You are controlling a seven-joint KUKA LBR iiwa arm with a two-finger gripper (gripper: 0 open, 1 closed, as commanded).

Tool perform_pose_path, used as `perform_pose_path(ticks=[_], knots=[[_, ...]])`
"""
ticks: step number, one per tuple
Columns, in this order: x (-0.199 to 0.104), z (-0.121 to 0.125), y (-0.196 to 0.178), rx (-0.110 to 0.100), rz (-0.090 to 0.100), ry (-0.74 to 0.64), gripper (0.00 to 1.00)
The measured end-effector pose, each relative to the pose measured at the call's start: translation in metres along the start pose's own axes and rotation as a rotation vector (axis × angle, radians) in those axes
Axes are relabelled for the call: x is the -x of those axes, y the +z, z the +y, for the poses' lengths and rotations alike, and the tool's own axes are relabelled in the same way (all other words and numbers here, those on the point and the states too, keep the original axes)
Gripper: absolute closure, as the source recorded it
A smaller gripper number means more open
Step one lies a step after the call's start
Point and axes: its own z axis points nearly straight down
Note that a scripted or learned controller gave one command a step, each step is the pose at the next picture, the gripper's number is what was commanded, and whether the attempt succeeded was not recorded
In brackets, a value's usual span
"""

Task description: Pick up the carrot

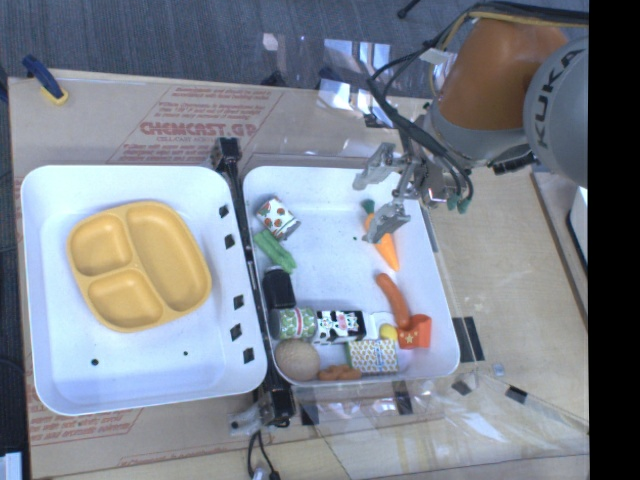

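The pincer (390, 208) hangs low over the right bin (330, 193), near its far right corner, fingers spread around the carrot's green top. The carrot (386, 248) lies along the bin's right edge, tip toward the near side. A yellow tray (138, 264) sits in the left bin (50, 368).
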Motion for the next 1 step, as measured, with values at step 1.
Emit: perform_pose_path(ticks=[1], knots=[[0.0254,-0.0294,0.0975,0.004,0.011,-0.068,0.0]])
